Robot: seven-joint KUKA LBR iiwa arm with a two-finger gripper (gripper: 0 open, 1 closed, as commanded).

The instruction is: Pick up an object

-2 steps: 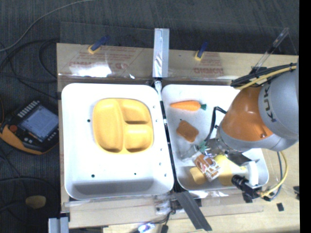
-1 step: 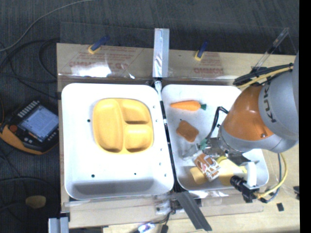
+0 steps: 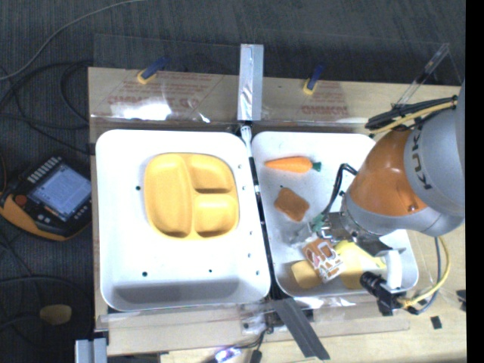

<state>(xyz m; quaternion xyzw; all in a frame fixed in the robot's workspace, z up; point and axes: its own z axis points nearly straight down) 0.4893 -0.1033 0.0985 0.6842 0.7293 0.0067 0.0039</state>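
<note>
In the right bin (image 3: 265, 203) lie a carrot (image 3: 289, 164) near the far wall, a brown square piece (image 3: 290, 203) below it, and a yellow bottle (image 3: 338, 267) with a red-and-white label near the front wall. My gripper (image 3: 324, 229) hangs low in this bin, just above the bottle's label and right of the brown piece. The arm's grey and orange body covers the bin's right half and hides the fingers' state.
The left bin (image 3: 121, 278) holds a yellow divided tray (image 3: 192, 193) in its middle. A metal divider post (image 3: 251, 82) stands between the bins at the back. Cables run along the arm's right side. A handheld pendant (image 3: 47, 197) lies off the bench, left.
</note>
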